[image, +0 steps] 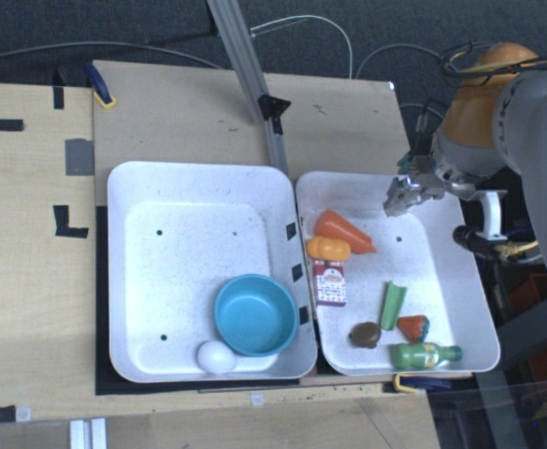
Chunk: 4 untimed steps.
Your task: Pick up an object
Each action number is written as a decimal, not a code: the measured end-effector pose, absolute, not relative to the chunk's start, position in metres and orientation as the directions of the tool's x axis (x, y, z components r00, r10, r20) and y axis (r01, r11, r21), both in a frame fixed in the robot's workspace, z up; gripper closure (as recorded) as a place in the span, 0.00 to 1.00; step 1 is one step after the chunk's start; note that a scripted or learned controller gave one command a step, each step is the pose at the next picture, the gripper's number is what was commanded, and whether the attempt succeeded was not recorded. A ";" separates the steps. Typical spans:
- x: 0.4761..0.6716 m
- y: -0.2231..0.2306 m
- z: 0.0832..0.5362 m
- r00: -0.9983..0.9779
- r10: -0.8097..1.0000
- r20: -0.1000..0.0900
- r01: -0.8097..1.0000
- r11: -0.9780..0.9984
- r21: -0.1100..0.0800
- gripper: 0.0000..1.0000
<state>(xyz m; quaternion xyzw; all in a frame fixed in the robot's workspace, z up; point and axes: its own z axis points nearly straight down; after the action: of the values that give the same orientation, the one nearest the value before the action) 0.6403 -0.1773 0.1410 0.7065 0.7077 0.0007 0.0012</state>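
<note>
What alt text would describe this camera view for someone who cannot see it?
A grey robot arm's gripper hovers over the right white bin, which holds toy food including a carrot and green bottle. The left bin holds a blue bowl and white ball.

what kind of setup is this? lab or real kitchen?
Likely a robot grasping test bench: a wooden bench with two white bins, toy food like a plastic carrot, loose cables, and the gripper.

bins (123,195) – 2 | bowl (254,313) – 1 | white ball (215,356) – 1 | carrot (345,230) – 1 | green bottle (425,354) – 1 | red carton (329,283) – 1
</note>
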 end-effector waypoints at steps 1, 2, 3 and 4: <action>0.635 -0.173 0.201 -0.002 1.000 -0.002 1.000 0.002 0.005 1.00; 0.645 -0.176 0.258 -0.002 1.000 -0.002 1.000 0.002 0.006 1.00; 0.632 -0.122 0.243 -0.006 1.000 0.001 1.000 0.006 -0.003 1.00; 0.613 -0.068 0.229 -0.006 1.000 0.002 1.000 0.006 -0.003 1.00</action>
<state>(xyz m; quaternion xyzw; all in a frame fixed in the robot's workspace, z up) 0.6132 -0.0684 0.2295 0.7051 0.7091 -0.0005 -0.0017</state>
